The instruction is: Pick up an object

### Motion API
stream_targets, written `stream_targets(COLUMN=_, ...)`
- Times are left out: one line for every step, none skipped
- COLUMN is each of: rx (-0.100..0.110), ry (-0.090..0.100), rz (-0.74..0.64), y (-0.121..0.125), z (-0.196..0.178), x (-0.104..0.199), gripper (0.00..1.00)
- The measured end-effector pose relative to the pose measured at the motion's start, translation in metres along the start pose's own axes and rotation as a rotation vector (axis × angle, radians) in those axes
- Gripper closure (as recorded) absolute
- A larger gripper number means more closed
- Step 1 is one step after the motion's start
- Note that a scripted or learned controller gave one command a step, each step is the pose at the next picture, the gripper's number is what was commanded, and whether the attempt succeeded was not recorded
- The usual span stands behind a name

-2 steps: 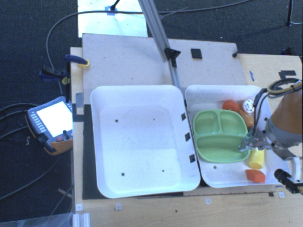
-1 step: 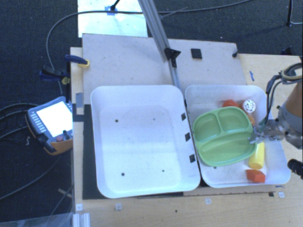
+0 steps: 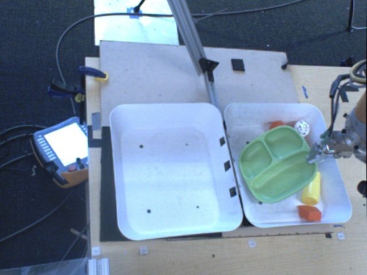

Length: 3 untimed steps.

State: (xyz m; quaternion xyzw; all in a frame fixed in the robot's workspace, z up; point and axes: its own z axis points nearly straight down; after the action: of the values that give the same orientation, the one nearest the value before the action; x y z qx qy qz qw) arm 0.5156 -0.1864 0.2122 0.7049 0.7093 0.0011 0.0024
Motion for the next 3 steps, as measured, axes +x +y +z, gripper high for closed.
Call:
stream_targets(rx=0.004, ry=0.001, rz=0.000, y=0.001, z=-0.009, x=0.000, gripper=1.00)
stream_targets(rx=-0.003, ry=-0.009, rz=0.004, y=-0.008, z=-0.004, x=0.046, gripper=1.00)
stream_targets(rx=-0.027, ry=-0.027, rz=0.017, y=-0.017, z=-0.014, x=0.081, gripper=1.00)
